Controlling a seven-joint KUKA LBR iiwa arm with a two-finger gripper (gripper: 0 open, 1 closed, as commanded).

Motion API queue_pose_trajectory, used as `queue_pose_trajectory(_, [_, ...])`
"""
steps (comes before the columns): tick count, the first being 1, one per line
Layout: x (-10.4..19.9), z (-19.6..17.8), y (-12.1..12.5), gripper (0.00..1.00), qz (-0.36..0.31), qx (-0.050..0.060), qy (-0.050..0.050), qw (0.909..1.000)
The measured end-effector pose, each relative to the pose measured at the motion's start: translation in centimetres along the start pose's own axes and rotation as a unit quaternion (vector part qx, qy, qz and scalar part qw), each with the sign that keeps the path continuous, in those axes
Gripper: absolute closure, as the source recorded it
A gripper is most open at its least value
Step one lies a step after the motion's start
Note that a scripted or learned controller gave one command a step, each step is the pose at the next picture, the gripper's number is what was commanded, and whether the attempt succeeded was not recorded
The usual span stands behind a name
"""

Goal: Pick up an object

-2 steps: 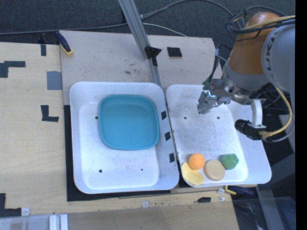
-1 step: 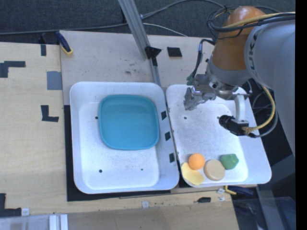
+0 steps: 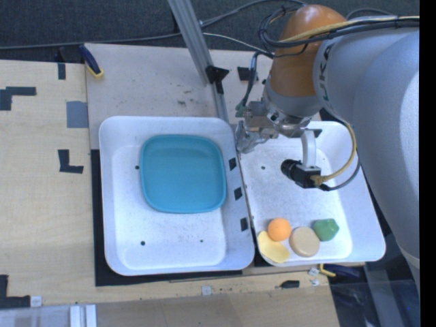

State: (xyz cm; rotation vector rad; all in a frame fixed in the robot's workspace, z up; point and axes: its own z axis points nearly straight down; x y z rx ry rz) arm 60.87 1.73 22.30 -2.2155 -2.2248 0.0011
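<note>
Blue square plate lies flat in left bin. Claw hangs over right bin's far left corner, beside divider between bins; cannot tell its state, nothing visibly gripped. Near front edge of right bin: yellow piece, orange ball, tan disc, green object, clustered close together, well apart from claw.

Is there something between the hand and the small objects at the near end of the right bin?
Nothing visible blocks it. The hand is at the right bin's far left corner; bare floor separates it from the orange ball, tan disc and green piece.
</note>
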Motion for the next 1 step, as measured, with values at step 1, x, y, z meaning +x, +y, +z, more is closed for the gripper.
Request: queue_pose_trajectory(1, [5.0,-1.13,2.35,1.0,0.0,-0.001,0.0,1.0])
